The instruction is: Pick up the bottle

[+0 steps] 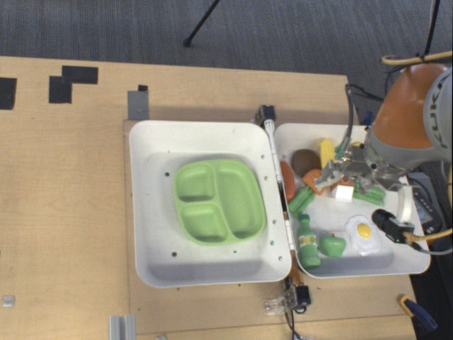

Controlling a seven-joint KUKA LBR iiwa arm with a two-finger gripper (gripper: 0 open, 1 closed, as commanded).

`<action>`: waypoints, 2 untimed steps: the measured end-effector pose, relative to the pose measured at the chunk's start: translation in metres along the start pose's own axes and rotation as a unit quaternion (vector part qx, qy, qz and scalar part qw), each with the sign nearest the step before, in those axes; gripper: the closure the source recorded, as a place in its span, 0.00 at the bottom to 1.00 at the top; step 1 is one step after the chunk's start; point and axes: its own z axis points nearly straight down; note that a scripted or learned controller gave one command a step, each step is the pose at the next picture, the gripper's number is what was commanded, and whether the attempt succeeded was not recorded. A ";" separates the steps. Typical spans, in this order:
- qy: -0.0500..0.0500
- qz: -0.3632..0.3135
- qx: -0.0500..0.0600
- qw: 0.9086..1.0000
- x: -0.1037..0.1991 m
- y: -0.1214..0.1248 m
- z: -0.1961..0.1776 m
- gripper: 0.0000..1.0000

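So you've got the green bottle [307,241] lower left in the right bin [407,264], a green pepper [332,245] touching it, a fried egg [362,230] nearby; the hand [345,178] hovers above.

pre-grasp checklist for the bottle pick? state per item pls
1. Bottle located: ok. The green bottle lies in the right bin, against its left wall.
2. Gripper over bottle: not ok. The gripper sits higher in the view, near the white cube.
3. Gripper free of load: cannot tell; the wrist hides the tips.
4. Room around bottle: not ok. A green pepper is right beside it and the wall crowds the other side.
5. Path to bottle: ok, as far as visible; the fried egg lies off to the side.
6. Green tray in the left bin: ok, away from the move.
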 end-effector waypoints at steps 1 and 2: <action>0.000 0.008 0.000 1.000 0.048 -0.045 -0.009 0.00; 0.000 0.009 0.000 1.000 0.047 -0.045 -0.009 0.00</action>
